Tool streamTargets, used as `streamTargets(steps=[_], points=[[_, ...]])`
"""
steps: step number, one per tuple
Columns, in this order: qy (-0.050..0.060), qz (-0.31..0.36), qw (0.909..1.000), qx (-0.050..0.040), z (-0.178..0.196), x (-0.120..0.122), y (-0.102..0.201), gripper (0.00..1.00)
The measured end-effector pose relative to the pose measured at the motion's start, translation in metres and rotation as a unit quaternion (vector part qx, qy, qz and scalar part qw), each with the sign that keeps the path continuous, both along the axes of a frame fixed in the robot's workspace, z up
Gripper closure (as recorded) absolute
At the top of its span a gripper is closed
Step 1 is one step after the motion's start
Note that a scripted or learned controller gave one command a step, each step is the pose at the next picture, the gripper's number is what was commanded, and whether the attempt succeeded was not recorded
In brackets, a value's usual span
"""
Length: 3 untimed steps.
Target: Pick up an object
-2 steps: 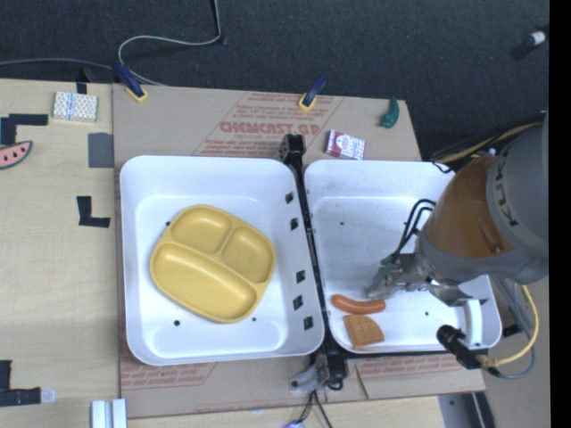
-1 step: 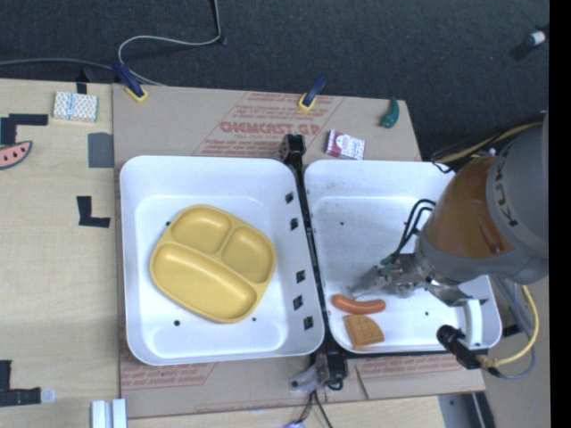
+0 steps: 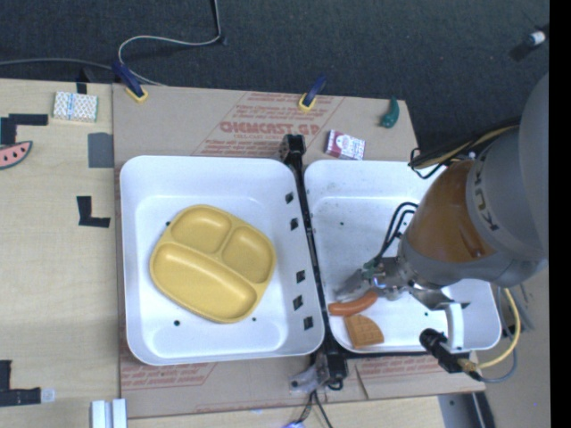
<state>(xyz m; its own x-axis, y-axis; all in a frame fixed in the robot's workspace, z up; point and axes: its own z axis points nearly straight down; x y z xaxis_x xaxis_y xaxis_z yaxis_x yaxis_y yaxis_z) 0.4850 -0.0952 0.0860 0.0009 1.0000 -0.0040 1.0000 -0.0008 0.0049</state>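
Brown wedge [image 3: 364, 330] near bin front; sausage [image 3: 352, 306] just beside claw [image 3: 364, 283]; claw grip indiscernible.

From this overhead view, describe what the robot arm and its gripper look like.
The arm is bulky, smooth and grey, with a broad orange band above the wrist and part of black lettering on the grey shell. Thin black cables loop beside it. The gripper is a small cluster of dark grey metal parts.
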Motion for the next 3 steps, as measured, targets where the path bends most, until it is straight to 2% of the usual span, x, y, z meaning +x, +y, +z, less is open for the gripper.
streamTargets(steps=[1, 2, 3], points=[[-0.001, 0.000, 1.0000, -0.0002, 0.010, 0.001, 0.000, 1.00], [0.003, 0.001, 1.0000, 0.0018, 0.098, 0.089, 0.048, 1.00], [0.003, 0.001, 1.0000, 0.0013, 0.098, 0.089, 0.047, 0.00]])
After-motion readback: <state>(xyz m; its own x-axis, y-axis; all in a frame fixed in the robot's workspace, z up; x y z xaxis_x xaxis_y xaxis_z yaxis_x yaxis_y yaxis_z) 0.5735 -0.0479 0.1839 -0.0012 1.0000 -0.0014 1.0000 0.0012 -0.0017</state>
